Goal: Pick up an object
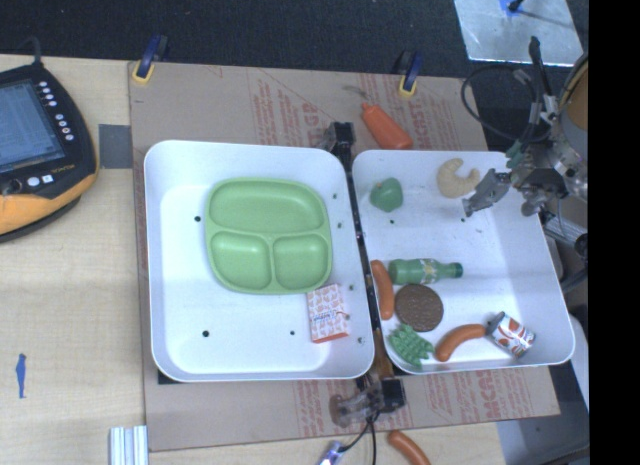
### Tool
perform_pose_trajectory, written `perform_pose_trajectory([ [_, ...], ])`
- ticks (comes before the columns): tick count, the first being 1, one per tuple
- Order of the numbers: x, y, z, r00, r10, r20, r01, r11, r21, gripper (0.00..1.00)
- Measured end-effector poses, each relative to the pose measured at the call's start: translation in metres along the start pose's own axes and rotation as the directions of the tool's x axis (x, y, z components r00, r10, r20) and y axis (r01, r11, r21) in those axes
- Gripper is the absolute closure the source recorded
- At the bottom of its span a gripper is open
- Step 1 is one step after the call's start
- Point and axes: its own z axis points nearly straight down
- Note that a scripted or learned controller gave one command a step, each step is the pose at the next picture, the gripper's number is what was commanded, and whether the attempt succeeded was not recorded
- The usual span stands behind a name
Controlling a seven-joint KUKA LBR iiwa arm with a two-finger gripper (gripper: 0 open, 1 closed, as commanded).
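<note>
The two-finger gripper (478,203) sits at the right of the frame, over the upper part of the right white bin (520,243); its dark fingers hang above bare bin floor with nothing between them, and whether they are spread or closed cannot be told from this angle.

In the right bin, a pale beige curved piece (457,177) lies just left of the gripper, near the top edge. A small green rounded lump (386,194) sits at the upper left. Lower, a green glass-like bottle with a pale label (425,271) lies on its side; its label is too small to read. Below it rests a flat brown disc (418,306), with an orange sausage-shaped piece (384,289) along the left wall, a green leafy piece (407,343) at the bottom, another orange sausage (460,340) and a small red-and-white can (510,334) at the lower right, its print illegible.

The left white bin (175,283) holds a light green three-compartment plastic plate (268,235) and a small white packet with red print (327,313), also unreadable.

A black-and-orange handheld control pendant (35,148) lies at the upper left.
</note>
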Motion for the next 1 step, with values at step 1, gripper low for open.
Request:
perform_pose_trajectory([
  [1, 0.0258, -0.0132, 0.1172, 1.0, 0.0, 0.0, 0.0, 1.0, 0.003, 0.0],
])
